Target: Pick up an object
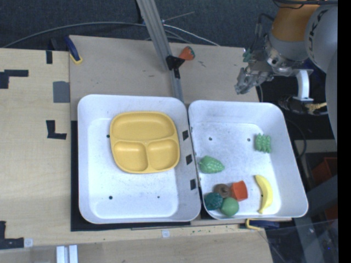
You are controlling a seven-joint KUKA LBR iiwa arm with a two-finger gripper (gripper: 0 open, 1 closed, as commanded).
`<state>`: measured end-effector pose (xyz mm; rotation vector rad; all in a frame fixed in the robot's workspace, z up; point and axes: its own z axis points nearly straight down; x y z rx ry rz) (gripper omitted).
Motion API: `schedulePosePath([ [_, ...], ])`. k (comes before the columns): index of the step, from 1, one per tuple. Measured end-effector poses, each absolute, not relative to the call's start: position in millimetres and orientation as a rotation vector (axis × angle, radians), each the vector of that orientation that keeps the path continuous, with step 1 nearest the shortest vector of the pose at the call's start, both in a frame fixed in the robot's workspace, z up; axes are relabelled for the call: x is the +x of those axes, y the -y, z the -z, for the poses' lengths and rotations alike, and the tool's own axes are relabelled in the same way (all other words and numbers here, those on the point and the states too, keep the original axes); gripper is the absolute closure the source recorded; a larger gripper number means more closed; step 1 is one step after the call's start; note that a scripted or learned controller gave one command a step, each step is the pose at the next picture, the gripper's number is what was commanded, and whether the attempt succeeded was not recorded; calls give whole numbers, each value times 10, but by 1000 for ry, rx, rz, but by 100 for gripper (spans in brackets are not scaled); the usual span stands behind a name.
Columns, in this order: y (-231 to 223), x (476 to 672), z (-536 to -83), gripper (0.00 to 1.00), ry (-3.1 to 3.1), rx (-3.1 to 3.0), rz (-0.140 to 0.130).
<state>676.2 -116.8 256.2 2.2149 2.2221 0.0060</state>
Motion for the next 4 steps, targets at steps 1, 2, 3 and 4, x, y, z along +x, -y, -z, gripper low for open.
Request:
schedulePosePath([
  [1,624,6656,-2606,100,-2230,2216,-1],
  [2,115,6597,-2440,100,-2230,2217,2],
  [3,-404,6498,-2311,100,-2231,2217,3],
  [4,-888,6546,-2261,100,-2230,2215,1],
])
